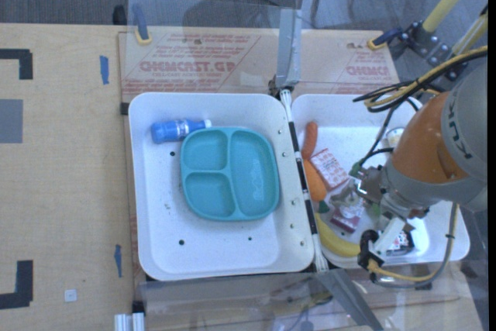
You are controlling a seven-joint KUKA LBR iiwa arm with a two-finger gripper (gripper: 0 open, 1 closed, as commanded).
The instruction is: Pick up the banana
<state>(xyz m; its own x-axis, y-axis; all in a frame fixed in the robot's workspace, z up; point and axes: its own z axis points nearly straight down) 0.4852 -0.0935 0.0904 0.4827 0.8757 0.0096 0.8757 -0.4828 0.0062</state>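
The yellow banana (335,241) lies along the front left corner of the right bin (457,244), partly hidden under the robot's wrist. My gripper (358,207) hangs low over the right bin, just above and behind the banana, among a heap of small items. The grey and orange arm covers the bin's right half. I see nothing clearly lifted off the bin floor.
An orange carrot (311,159) lies along the right bin's left wall, with a red and white packet (328,167) beside it. The left bin (155,244) holds a teal divided plate (230,173) and a blue bottle (174,129). Yellow cables trail near the arm.
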